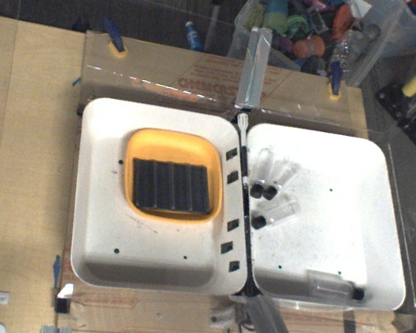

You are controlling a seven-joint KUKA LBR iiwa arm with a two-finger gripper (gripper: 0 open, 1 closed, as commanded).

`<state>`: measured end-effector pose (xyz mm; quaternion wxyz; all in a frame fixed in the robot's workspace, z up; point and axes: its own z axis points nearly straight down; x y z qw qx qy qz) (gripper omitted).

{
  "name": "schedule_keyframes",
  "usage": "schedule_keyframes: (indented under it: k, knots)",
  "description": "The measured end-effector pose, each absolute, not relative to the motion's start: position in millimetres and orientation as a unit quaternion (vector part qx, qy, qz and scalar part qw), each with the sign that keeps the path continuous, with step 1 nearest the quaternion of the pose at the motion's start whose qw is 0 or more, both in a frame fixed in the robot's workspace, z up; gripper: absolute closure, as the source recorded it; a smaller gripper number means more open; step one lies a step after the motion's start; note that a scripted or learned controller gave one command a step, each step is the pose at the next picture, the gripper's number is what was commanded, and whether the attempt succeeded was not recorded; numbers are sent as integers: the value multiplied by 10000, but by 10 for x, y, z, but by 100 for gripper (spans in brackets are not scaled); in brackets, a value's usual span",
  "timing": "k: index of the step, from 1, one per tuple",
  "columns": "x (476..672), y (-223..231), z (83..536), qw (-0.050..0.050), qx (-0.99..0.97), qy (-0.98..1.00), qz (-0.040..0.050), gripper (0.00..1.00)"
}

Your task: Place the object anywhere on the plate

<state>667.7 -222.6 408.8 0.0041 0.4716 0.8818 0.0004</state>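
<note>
Whether the claw is spread or pressed together cannot be told.

There are two shallow white bins, one plate, one dark slab and, as far as the clear plastic lets me count, four small vials.

The left bin [101,183] is smooth white with rounded corners. In it sits the orange plate [142,142], a rounded square with a raised glossy rim. The dark slab [171,185] lies flat on the plate, inside its rim. It is rectangular and matte black, with lengthwise grooves that split it into about five ribs.

The right bin [345,202] has the same shape, and its floor is dotted with a few tiny dark specks. Three vials [267,192] cluster near the divider between the bins. They are transparent tubes with black caps and lie at differing angles, close together. A fourth vial [333,286] lies on its side near the front wall, well apart from the others, with its black cap pointing right.

Both bins rest on a pale wooden bench [9,166].
</note>
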Motion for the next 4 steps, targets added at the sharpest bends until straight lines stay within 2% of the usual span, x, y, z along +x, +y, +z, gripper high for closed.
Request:
schedule_keyframes:
  k: [1,2,4]
  knots:
    - [6682,-2204,4365,40,4120,9112,4,100]
    - [6623,-2207,4365,17,4224,9064,11,100]
    - [6604,-2215,4373,43,1306,9914,3,100]
